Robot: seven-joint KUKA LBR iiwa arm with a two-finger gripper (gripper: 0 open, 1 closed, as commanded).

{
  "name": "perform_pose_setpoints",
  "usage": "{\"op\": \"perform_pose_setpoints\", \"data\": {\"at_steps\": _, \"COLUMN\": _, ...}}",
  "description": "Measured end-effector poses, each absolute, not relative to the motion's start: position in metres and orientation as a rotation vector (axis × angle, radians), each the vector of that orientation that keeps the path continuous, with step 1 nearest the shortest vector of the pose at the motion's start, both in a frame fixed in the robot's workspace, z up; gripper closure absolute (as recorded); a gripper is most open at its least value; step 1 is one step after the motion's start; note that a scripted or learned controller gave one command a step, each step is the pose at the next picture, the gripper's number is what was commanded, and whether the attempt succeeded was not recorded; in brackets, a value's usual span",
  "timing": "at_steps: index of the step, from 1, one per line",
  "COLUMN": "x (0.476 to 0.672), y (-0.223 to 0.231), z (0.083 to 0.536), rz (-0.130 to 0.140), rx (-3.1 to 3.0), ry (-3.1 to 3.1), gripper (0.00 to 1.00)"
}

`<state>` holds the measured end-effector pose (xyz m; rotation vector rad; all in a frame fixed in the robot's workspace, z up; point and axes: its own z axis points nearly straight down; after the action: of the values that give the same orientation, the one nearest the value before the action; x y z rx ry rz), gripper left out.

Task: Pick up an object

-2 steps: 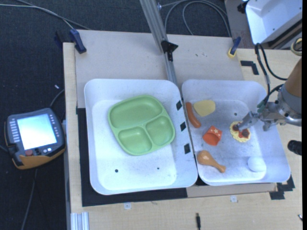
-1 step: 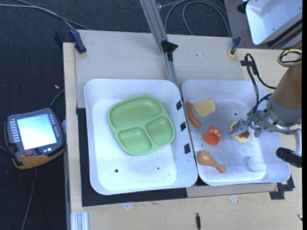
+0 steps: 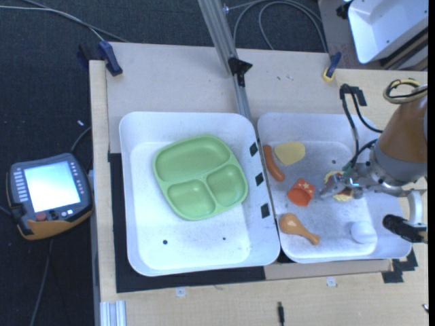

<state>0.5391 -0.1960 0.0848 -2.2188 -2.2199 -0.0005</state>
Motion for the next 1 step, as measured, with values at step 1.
{"op": "perform_pose_setpoints", "data": {"at_steps": 1, "x": 0.5407, "y": -0.1977, "z": 0.0984, "rz": -0.003, "rx": -2.225, "ry": -2.225, "gripper": 1.0}}
